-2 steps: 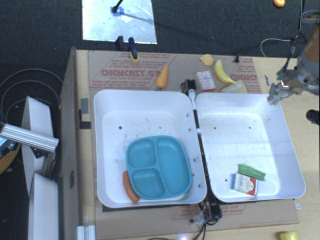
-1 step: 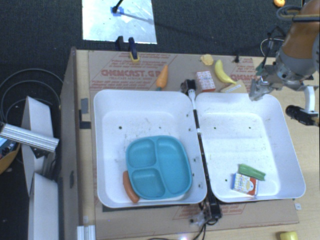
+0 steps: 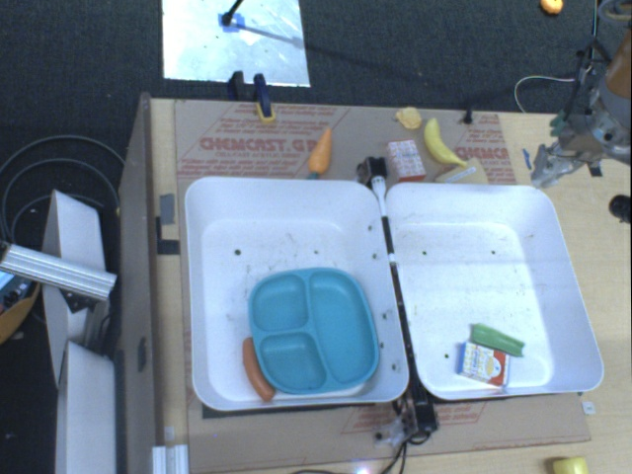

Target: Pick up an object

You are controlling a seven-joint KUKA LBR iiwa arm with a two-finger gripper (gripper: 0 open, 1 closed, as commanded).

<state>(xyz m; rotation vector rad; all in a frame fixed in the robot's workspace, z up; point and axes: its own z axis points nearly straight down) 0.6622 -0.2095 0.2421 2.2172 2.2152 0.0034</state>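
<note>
The right bin [image 3: 553, 265] holds a green pod-shaped item [image 3: 497, 340] and, touching it at the front, a small red and white box [image 3: 483, 364], both near the front right corner. In the left bin [image 3: 212, 265] a blue divided plate [image 3: 314, 329] lies at the front, with an orange sausage [image 3: 257, 368] along its left edge. My gripper [image 3: 555, 161] hangs at the far right, above the bench just beyond the right bin's back right corner, well away from all these items.
Behind the bins on the cardboard lie a carrot [image 3: 320, 151], a small box [image 3: 406, 159], a banana [image 3: 439, 144] and a yellow piece [image 3: 409, 118]. A black hinge strip [image 3: 387, 245] runs between the bins. Cables trail near the arm at top right.
</note>
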